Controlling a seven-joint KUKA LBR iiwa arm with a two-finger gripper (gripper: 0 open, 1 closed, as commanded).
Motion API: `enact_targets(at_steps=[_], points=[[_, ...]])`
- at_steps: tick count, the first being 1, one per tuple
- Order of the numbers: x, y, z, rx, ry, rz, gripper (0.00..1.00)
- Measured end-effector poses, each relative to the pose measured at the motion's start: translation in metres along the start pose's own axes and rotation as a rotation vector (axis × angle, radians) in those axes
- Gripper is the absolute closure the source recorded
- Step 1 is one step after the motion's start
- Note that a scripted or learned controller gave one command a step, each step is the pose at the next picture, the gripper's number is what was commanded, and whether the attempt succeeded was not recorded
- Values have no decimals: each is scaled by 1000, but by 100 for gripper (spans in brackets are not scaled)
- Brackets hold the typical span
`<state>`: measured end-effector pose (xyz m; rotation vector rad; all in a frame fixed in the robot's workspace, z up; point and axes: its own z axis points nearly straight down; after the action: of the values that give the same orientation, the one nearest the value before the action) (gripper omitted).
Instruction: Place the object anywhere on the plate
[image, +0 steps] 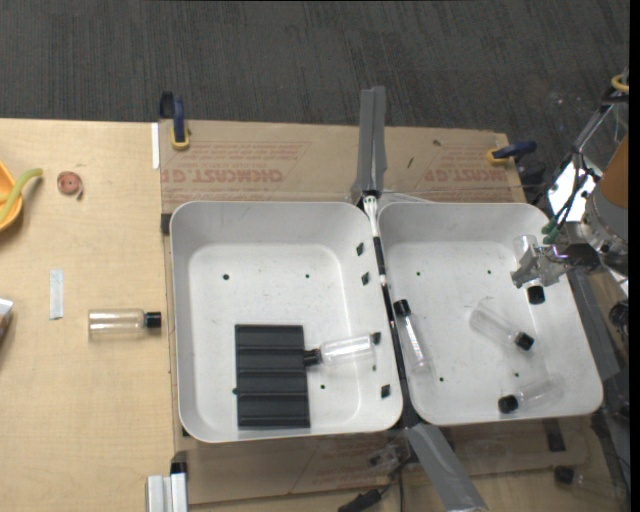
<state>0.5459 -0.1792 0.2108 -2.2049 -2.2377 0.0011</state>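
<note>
Tabletop (80, 400): light wood, carrying a sheet of cardboard (270, 165) under two white bins set side by side.
Left bin (200, 225): holds a black ribbed plate (271, 377) lying flat near its front wall.
Right bin (440, 225): holds three clear bottles with black caps, plus the tool.
Arm (610, 205): reaches in from the right, over the right bin's far right edge.
Tool (533, 272): low by the bin's right wall, just above a small black cap; cannot tell its state.
Bottle in left bin (342, 351): clear, on its side, its black cap touching the plate's right edge.
Middle bottle (498, 328): tilted, mid-bin.
Front bottle (526, 396): near the front right corner.
Rim bottle (410, 335): along the right bin's left wall.
Spare bottle (122, 321): on the tabletop, left of the bins.
</note>
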Motion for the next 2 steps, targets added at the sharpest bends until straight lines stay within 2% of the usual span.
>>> enact_targets(at_steps=[1,2], points=[[0,0,0,0,0,0,0],[-45,84,10,-1,-2,-335,0]])
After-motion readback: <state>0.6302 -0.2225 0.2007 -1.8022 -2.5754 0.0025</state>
